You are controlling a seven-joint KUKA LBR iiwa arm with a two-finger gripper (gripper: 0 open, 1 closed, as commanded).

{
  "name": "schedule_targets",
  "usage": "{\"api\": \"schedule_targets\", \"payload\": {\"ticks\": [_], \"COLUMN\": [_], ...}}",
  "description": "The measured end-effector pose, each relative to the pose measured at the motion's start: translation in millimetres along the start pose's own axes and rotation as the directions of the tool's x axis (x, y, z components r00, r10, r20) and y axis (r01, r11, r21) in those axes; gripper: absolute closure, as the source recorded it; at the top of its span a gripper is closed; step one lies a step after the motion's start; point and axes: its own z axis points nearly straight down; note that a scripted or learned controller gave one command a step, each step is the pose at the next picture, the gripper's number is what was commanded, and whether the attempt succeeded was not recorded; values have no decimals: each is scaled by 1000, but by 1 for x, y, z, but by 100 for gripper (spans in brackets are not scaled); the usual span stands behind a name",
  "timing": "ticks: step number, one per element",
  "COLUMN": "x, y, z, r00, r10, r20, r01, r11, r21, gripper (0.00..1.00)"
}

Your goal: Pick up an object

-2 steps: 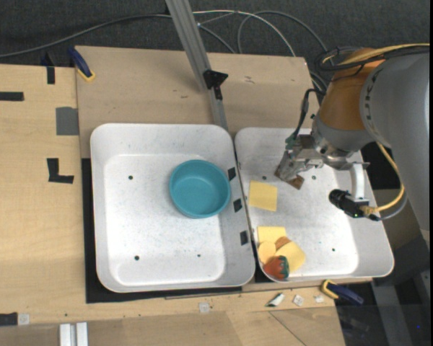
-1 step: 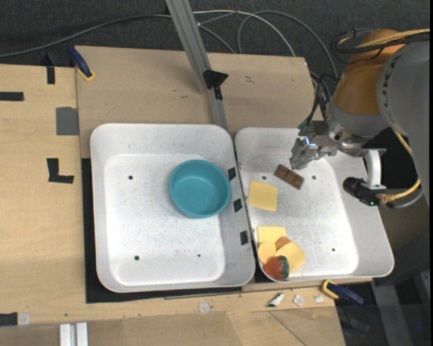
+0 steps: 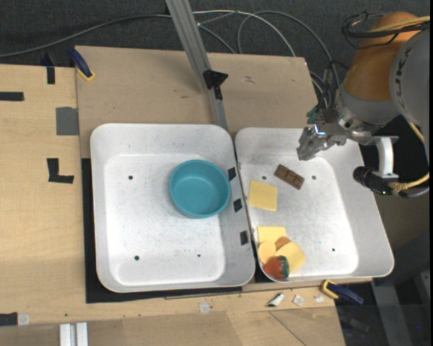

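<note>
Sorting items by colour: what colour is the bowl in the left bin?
The bowl is teal blue, seen clearly in the camera view.

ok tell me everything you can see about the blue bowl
The blue bowl is round and teal-blue, smooth like plastic, with a lighter rim and a darker inside. It stands upright, mouth up, with nothing visible inside it. It sits on the floor of the left bin, right of that bin's middle and apart from its walls. Nothing else touches it.
</note>
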Motion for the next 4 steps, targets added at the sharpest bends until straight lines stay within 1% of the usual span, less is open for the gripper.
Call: {"api": "schedule_targets", "payload": {"ticks": [1, 2, 3, 4], "x": [47, 90, 142, 202], "y": [-1, -9, -14, -17], "z": [-8, -9, -20, -26], "r00": [1000, 1000, 1000, 1000], "r10": [-5, -4, -6, -7], "r20": [-2, -2, -3, -3], "r01": [5, 4, 6, 7], "r11": [1000, 1000, 1000, 1000], "r21": [3, 5, 3, 4], "gripper": [100, 100, 100, 100]}}
